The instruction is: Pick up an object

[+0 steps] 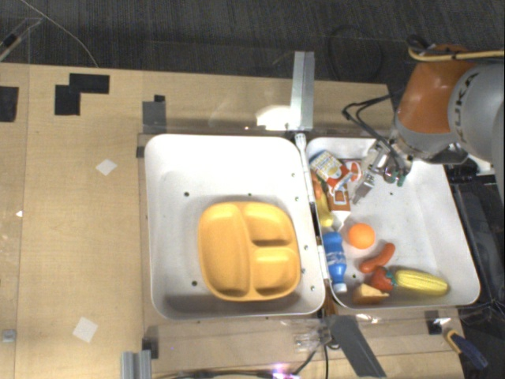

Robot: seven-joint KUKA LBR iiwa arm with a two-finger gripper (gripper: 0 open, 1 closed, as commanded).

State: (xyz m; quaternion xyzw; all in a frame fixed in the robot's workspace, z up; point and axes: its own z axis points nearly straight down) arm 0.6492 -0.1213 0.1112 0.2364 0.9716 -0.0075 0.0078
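Reaching in from the right, the grey arm with its orange band point(430, 93) hangs over the upper part of the right-hand shallow white bin point(442, 212). The gripper point(371, 181) sits low, just beside a red-and-white packet point(341, 181) lying near the bin's top left corner. Jaws: cannot tell whether released or clenched; too small and blurred. Nothing is visibly between them.

Right bin contents, candidate objects:
- blue-and-white wrapper point(323, 163), touching the packet at top left
- round orange ball point(360, 236), mid-bin, apart from the rest
- blue plastic bottle point(334, 256) lying along the left wall
- red sausage-shaped toy point(377, 257), yellow corn cob point(420, 281) and a small red piece point(381, 279) clustered at the lower edge

The left-hand white bin point(166, 212) holds a yellow divided plastic tray point(248, 249). Both bins rest on the wooden table point(71, 235).

Judgement: pick not yet done; nearest target is the packet.

Risks:
- The packet lies flat and thin, so the jaws may close above it or skid off.
- It touches the wrapper and sits close to the divider wall, so a finger may land on the neighbour or hit the wall.
- A glossy film could slip out on lift.
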